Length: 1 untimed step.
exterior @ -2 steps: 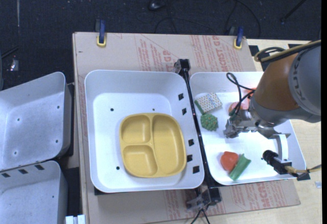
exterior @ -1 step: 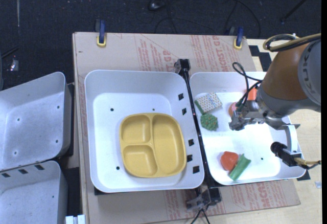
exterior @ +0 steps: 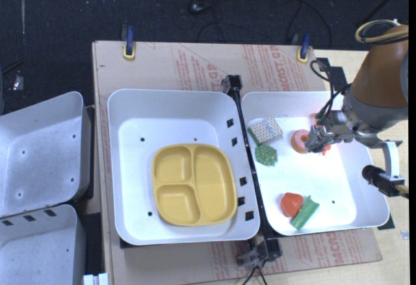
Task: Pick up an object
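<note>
Pink ring-shaped toy lay near the back of the right bin, with the gripper down just beside it, perhaps touching its right edge. Whether the tool was wide or closed could not be told. Nothing appeared lifted, so the pick seemed barely begun; grasping and raising remained. The yellow divided plate sat in the left bin.

I see the bench, a cardboard-covered board mid-frame, clamped along its upper edge by 2 yellow clamps. 2 white bins sit on it side by side.
</note>
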Tool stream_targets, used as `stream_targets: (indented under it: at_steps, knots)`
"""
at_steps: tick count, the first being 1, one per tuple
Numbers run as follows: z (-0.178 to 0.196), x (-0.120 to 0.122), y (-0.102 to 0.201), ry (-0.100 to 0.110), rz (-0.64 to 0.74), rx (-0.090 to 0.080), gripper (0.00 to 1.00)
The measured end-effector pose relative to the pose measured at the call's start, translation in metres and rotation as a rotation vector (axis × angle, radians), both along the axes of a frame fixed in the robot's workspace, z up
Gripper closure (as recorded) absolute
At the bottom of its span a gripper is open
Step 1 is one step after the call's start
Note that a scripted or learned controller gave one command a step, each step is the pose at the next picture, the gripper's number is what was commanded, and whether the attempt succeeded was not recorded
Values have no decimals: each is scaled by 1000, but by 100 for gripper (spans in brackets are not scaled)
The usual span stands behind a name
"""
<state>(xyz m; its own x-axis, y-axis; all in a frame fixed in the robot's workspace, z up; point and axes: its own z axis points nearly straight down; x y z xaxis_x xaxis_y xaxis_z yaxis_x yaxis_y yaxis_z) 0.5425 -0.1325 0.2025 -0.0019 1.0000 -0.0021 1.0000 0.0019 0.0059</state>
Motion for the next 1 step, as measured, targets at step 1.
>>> stream_targets:
  at_steps: [1]
  knots:
    - [44, 2, -6, 1, 0, 0, 100]
